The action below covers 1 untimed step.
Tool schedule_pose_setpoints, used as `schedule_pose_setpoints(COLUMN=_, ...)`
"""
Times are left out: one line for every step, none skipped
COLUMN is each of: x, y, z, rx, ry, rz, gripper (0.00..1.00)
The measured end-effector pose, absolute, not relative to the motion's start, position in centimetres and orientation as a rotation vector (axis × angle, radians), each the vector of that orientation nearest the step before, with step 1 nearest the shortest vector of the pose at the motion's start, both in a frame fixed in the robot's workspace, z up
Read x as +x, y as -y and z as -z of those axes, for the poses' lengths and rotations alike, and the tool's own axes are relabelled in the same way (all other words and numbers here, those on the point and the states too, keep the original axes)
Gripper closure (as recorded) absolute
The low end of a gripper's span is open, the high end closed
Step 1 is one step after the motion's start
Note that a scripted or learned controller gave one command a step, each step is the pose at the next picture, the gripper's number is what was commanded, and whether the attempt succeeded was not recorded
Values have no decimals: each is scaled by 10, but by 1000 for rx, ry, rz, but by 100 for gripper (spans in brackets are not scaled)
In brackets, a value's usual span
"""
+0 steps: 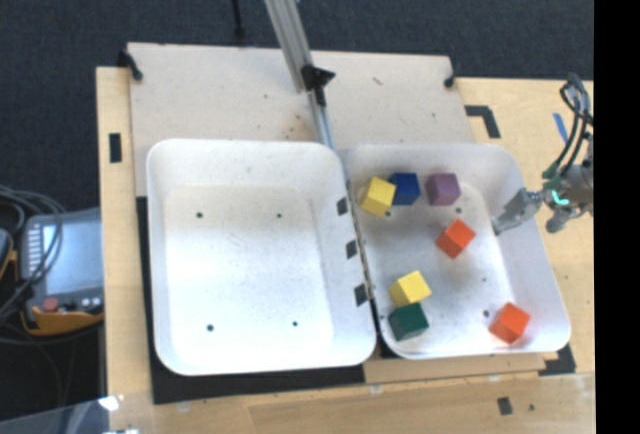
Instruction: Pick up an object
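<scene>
Beside right bin's (pixel 520 172) rim, gripper (pixel 515 210) (finger state unclear), 2 orange cubes (pixel 455 238) nearby.

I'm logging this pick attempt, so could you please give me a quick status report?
Hand at right bin's right rim, nothing seen in it. Nearest block: orange cube, apart from hand. Six more blocks in that bin; path unobstructed.

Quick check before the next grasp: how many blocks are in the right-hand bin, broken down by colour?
Yellow: 2, first yellow block, second yellow block
Orange: 2, first orange block, second orange block
Blue: 1, blue block
Purple: 1, purple block
Green: 1, green block
Total: 7
</scene>
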<state>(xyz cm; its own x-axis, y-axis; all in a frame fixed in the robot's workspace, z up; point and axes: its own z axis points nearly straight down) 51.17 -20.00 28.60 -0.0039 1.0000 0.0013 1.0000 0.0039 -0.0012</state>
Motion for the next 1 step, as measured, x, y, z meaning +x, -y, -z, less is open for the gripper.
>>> schedule_pose_setpoints(x=512, y=200, z=-288, rx=-2218, ry=2227, rz=4, gripper=0)
